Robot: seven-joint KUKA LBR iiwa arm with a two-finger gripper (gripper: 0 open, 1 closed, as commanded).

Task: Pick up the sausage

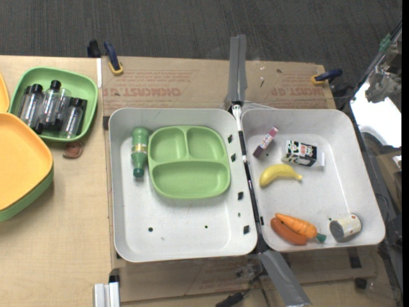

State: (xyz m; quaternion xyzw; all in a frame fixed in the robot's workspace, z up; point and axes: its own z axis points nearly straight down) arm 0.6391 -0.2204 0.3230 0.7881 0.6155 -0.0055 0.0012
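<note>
Sausage (285, 237): reddish, at the near wall of the right bin (348, 184), touching the carrot (298, 225); well apart from the gripper, nearer the camera and to its left.
Small can (346, 228): just beside the carrot, toward the gripper's side.
Banana (281, 174), black-and-white carton (300, 152): mid-bin, closer to the gripper.
Gripper (385, 82): blurred, beyond the bin's far right corner; whether open or closed cannot be told.

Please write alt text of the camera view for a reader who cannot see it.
Two white bins sit side by side: the right bin holds a sausage beside a carrot, a banana, a small carton and a can. The left bin holds a green divided plate and a green bottle.
</note>
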